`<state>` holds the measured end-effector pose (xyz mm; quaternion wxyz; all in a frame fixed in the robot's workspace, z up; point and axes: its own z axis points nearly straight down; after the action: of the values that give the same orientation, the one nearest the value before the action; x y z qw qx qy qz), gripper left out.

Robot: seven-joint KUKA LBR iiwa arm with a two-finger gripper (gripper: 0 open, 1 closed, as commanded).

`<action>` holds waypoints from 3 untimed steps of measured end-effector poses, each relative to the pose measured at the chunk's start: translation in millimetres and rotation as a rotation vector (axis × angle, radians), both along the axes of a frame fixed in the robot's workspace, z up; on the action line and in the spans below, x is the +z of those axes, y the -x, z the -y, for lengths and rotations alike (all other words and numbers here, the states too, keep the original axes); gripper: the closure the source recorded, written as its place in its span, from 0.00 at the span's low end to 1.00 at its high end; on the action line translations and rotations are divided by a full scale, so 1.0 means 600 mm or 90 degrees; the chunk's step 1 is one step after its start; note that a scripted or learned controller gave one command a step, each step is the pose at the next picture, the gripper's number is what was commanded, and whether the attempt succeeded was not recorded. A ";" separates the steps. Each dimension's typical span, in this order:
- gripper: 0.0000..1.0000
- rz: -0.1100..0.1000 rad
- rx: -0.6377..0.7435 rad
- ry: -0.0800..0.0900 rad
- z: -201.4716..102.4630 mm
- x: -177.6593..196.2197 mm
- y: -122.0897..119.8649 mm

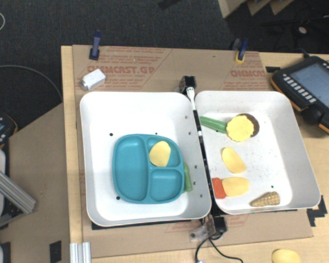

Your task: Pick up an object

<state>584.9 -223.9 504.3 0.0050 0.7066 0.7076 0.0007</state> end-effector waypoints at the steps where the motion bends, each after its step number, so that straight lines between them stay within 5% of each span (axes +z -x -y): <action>1: 1.00 -0.012 -0.003 -0.006 0.000 -0.177 0.081; 2: 1.00 -0.012 0.001 -0.007 -0.004 -0.471 -0.051; 3: 1.00 0.009 0.002 0.000 -0.051 -0.145 -0.055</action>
<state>618.1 -193.4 417.2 0.0102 0.7056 0.7086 0.0054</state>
